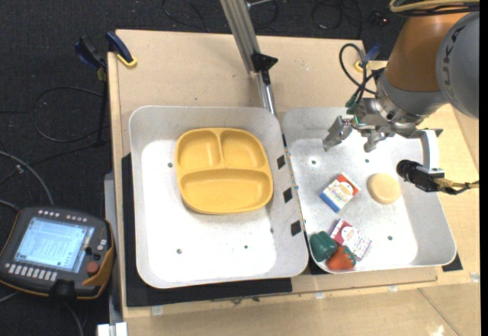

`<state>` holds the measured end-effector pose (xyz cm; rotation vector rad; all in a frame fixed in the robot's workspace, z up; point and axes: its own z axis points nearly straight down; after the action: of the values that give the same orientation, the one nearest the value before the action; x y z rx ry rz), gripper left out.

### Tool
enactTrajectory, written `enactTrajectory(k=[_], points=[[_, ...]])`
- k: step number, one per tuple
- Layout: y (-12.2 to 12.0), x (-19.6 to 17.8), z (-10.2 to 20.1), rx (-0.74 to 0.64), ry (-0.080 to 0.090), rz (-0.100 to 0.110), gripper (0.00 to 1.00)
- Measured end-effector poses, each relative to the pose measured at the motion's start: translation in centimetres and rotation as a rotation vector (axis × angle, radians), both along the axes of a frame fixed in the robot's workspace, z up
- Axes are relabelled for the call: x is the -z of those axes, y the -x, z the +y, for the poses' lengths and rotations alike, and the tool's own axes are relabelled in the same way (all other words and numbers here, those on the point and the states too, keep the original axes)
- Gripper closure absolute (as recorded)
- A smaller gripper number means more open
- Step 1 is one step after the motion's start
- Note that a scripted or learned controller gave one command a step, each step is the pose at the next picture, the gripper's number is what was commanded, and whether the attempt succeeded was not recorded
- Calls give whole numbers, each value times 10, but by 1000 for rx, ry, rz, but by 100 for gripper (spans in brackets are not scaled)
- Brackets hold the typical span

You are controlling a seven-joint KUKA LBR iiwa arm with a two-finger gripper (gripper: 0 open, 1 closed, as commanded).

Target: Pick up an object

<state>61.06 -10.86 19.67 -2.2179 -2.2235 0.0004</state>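
Note:
My gripper (352, 137) hangs open over the far part of the right bin (427, 239), its two fingers spread with nothing between them. Below it in that bin lie a small white box with a colourful label (338, 193), a round tan biscuit-like disc (383, 188), a second small printed box (351, 240), and a red and green toy vegetable (331, 249) at the near left corner. The gripper is clear of all of them, some way beyond the white box.
The left bin (152, 251) bears a yellow divided plate (223, 171). A metal pole (240, 18) slants up from between the bins. A teach pendant (53, 247) lies off the bench at the left.

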Motion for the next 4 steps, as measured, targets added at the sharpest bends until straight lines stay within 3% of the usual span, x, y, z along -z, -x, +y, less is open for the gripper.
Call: enactTrajectory(k=[1,3,4], points=[[0,0,0,1,0,0,0],[7,103,9,2,0,4,0],[5,89,9,2,1,-2,100]])
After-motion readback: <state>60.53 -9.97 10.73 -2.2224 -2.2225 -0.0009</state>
